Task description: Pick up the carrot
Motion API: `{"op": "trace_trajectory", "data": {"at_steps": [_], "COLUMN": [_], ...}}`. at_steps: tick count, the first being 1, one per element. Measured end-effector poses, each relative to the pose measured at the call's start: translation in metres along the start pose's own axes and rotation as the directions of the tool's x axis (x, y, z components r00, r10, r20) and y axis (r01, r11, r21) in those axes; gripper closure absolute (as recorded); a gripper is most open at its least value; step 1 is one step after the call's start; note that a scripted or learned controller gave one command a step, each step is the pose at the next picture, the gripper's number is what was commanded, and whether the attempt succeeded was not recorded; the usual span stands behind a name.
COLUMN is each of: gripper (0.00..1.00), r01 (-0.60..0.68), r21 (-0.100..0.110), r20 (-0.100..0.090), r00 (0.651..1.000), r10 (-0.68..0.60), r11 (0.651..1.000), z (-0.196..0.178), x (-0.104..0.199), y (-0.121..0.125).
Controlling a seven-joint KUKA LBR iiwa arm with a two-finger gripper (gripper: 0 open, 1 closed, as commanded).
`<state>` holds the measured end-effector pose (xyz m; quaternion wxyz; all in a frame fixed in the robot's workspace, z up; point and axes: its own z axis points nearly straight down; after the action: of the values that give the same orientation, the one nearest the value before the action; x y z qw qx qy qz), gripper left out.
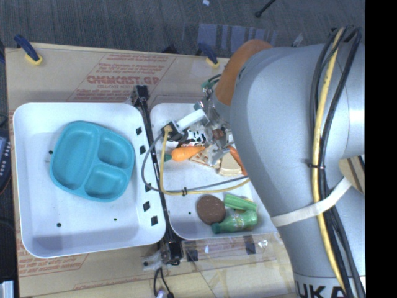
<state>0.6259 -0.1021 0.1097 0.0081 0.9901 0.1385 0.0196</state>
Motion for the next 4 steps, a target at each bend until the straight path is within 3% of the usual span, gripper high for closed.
{"op": "trace_trajectory", "data": {"at_steps": [1, 2, 3, 4], "gripper": [0.00, 0.00, 0.00, 0.00], "r01": [-0.062, 0.102, 0.001, -0.053], "r21": [-0.002, -0.003, 0.000, 0.006], "r20": [-0.007, -0.012, -0.010, -0.009], "r00": [0.998, 0.995, 1.000, 0.999], "r10": [0.062, -0.102, -0.001, 0.053], "r11": [0.998, 0.995, 1.000, 0.999], "z": [-0.002, -0.003, -0.003, -0.003], "x": [-0.030, -0.069, -0.100, -0.108], "y": [-0.014, -0.029, -0.037, -0.037]}}
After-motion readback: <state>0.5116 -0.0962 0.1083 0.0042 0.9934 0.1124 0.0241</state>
